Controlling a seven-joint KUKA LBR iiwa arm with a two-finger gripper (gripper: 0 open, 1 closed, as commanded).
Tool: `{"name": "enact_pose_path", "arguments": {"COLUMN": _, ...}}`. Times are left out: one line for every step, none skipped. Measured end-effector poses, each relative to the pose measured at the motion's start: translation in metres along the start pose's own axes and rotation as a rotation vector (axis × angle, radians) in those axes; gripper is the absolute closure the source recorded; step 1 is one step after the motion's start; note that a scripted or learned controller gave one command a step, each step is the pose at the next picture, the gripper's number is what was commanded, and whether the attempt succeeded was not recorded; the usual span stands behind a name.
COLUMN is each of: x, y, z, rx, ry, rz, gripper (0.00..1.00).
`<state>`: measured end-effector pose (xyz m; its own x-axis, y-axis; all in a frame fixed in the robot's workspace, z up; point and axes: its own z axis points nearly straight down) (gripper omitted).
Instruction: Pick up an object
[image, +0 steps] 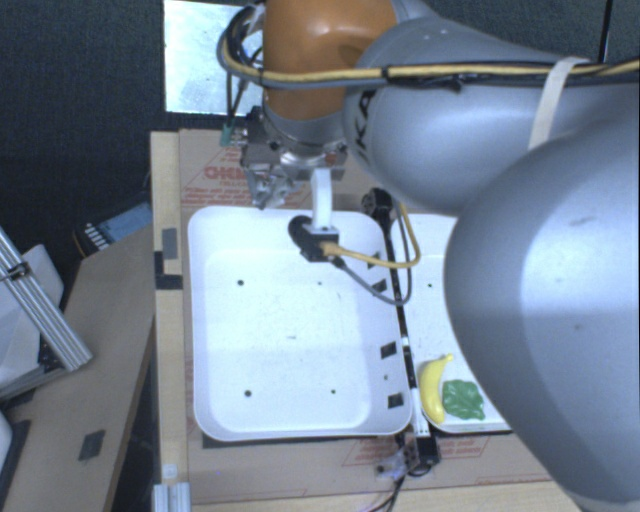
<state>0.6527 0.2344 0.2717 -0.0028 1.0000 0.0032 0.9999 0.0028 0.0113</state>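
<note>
1. The gripper (268, 196) is being held over the far rim of the left bin (290, 400); whether it is parted or closed cannot be told.
2. Nothing is being carried, so the reaching step is judged in hand.
3. The banana (433, 388) and green object (463, 399) are lying in the right bin (430, 250), so a move across is being called for next.

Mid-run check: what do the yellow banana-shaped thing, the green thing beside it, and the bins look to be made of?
Banana: probably moulded plastic, since it is a uniform bright yellow with a smooth, slightly glossy skin.
Green object: matte with a bumpy, uneven surface, possibly soft plastic or fabric; too small to tell.
Left bin: looks like thin formed plastic, smooth white with rounded corners and a raised rim. The right bin looks the same.
</note>
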Motion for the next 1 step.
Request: {"name": "enact_pose_path", "arguments": {"x": -0.0005, "y": -0.0572, "z": 0.1113, "rx": 0.022, "ry": -0.006, "rz": 0.002, "gripper": 1.00}}
